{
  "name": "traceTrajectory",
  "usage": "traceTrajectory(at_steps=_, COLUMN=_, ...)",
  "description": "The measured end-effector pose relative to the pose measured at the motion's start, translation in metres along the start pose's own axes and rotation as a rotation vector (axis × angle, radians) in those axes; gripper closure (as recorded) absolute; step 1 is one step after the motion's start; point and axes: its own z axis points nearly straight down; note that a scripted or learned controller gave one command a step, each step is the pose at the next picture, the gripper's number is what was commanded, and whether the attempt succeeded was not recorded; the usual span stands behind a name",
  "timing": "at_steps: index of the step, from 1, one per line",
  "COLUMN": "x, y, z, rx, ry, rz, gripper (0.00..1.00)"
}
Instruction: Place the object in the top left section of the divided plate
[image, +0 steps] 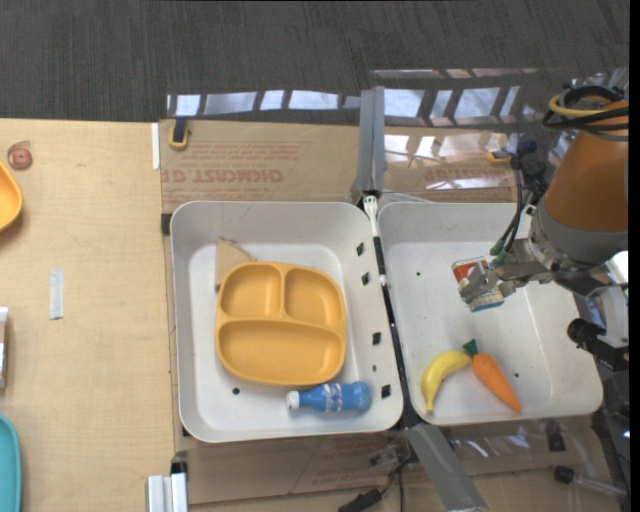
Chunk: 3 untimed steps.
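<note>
Over the right bin (560, 250), the gripper (480, 288) hangs above bare floor, well up from the banana (443, 374) and carrot (496, 382); whether its fingers are open or closed cannot be told. Both lie near the bin's front wall: the carrot's long axis runs diagonally, tip toward the front right, the banana curving beside it. Plate (281, 324) waits in the left bin (190, 300), bottle (333, 398) in front of it, its top left section unfilled

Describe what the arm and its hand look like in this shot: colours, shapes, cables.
The arm enters from the right as a thick, rounded body: a broad orange band above a grey wrist section. Black and yellow cables loop over its top, and a thin dark cable runs down towards the hand, a small metallic grey assembly with a red patch beside it.
</note>
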Motion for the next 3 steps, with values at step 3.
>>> traceTrajectory(at_steps=3, x=0.283, y=0.073, z=-0.049, rx=0.001, ry=-0.001, rz=-0.326, gripper=1.00)
